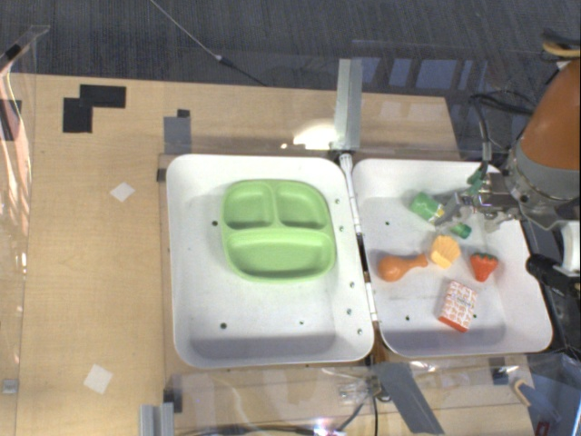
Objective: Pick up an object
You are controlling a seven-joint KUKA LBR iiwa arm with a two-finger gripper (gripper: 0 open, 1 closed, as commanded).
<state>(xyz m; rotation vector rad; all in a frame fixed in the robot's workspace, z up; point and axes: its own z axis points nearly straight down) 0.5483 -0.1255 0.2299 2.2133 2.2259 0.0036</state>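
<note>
- Arm (556, 139) reached in from the right edge of the view, its orange band high over the right bin's far right corner and the grey wrist below it.
- From the wrist the hand (465, 209) stretched leftward, low over the far part of the right bin (399, 334), pointing toward the bin's middle.
- Whether the hand was spread or pressed together could not be told; its tip was a blur of metal and green.
- Nothing could be seen pinched in it.
- A green toy (424, 207) lay in the right bin just left of the hand's tip, touching it or very nearly so; which one could not be told.
- A small green piece (462, 231) sat just under the hand's tip, too small to name.
- A yellow block (445, 251) lay near the bin's middle, below the hand.
- An orange pear-shaped toy (400, 266) lay just left of the yellow block, its narrow end touching or almost touching the block.
- A red strawberry (484, 265) lay to the right of the yellow block, apart from it.
- A small pink-and-white box (457, 305) lay nearer the front of the bin, tilted.
- The left bin (195, 334) held a green divided plate (277, 228) with three compartments, set near its middle.
- Both bins sat side by side on the pale wooden bench (82, 271).
</note>
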